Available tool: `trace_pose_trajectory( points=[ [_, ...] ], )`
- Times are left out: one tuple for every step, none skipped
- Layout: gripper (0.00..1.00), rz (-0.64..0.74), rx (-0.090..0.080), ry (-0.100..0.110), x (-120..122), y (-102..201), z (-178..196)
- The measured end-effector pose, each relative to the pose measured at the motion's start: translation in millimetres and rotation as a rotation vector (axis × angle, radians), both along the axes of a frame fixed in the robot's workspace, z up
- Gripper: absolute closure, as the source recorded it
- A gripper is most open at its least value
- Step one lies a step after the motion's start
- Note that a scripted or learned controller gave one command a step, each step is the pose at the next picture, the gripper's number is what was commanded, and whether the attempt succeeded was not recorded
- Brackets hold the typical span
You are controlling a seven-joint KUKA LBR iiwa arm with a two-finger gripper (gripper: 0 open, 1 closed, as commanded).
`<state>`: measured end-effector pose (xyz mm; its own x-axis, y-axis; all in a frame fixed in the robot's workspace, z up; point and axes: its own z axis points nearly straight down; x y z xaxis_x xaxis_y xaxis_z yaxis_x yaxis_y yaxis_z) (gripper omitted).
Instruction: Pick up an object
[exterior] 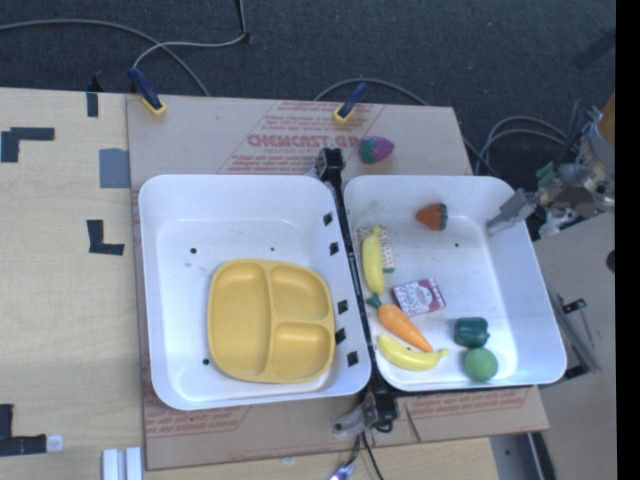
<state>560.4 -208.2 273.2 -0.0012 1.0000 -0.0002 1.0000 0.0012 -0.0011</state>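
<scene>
strawberry (432,216): red, alone, upper right bin (520,268)
corn (372,260): yellow, lengthwise by divider
carton (418,297): pink, flat, mid-bin
carrot (403,328): orange, diagonal, touching banana (410,354)
pepper (471,331), lime (480,364): green, near corner

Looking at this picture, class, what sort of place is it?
Probably a robot test bench or lab: two white bins clamped on cardboard, toy food such as a carrot, and loose cables on carpet.

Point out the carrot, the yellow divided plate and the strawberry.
carrot (404,327), camera view, middle of its orange body.
yellow divided plate (232,318), camera view, floor of its large left compartment.
strawberry (432,217), camera view, middle of its red body.
</scene>
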Motion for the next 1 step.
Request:
trace_pose_trajectory(
  points=[
    [0.0,0.001,0.001,0.0,60.1,64.0,-48.9]
  ],
)
